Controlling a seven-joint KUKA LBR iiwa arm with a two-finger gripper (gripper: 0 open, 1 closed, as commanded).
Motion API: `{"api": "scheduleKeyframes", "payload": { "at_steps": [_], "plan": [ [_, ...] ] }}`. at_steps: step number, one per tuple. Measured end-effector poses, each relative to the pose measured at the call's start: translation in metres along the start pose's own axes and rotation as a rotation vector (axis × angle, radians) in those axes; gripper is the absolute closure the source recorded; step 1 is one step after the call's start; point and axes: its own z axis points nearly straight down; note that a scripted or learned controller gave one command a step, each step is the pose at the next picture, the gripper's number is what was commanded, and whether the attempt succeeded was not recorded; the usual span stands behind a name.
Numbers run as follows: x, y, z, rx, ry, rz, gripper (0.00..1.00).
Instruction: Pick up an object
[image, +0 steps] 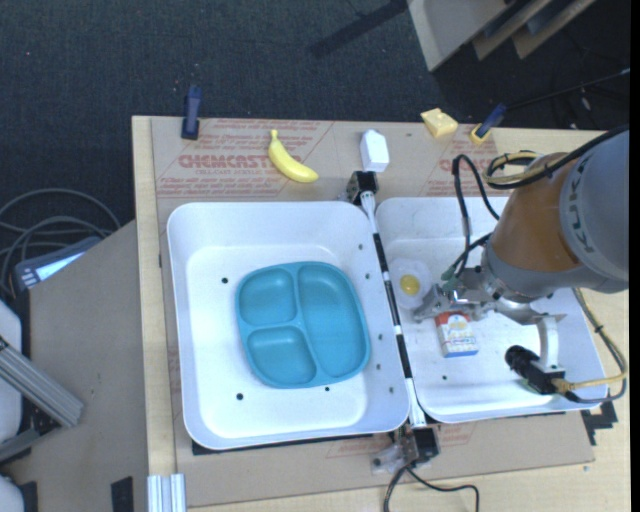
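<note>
In the right bin we see a small white carton with a red and blue label (459, 335) lying flat on the floor, just below the arm's wrist. Beside it, toward the bin's left wall, sits a small pale round piece with a yellow centre (409, 283). The two-finger gripper (452, 303) hangs right over the carton's upper end, so close that we cannot tell whether it touches it, nor whether it is parted or pressed together. The grey arm with its orange band (545, 235) reaches in from the right above the shallow white right bin (480, 400).

In the shallow white left bin (200, 300) a light blue plastic plate with three compartments (300, 323) lies near the middle. On the brown cardboard bench top (230, 160) behind the bins we see a yellow banana (289, 161) and, further right, a small yellow wedge-shaped block (439, 122).
</note>
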Motion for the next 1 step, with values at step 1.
{"api": "scheduleKeyframes", "payload": {
  "at_steps": [1],
  "plan": [
    [-0.0001, 0.0003, -0.0098, -0.002, -0.001, 0.001, 1.0]
  ]
}}
